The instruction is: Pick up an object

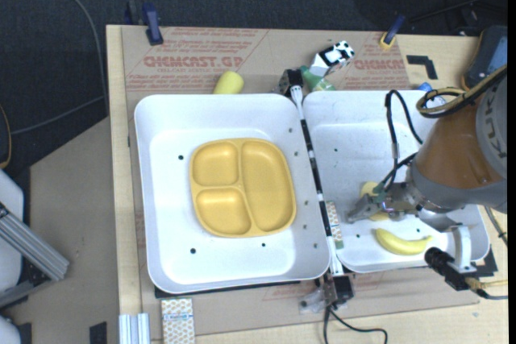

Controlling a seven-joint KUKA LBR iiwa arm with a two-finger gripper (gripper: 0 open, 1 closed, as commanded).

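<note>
A yellow banana lies near the front edge of the right bin. My gripper hangs low in that bin, just left of and behind the banana, with a small yellowish thing right at its far side. The grey arm with its orange band reaches in from the right and hides the bin's right part. A yellow divided plate rests in the middle of the left bin.
Behind the bins on the cardboard bench lie a small yellow object, a black-and-white item and blue clamps. A black cable loops over the right bin by the arm.
</note>
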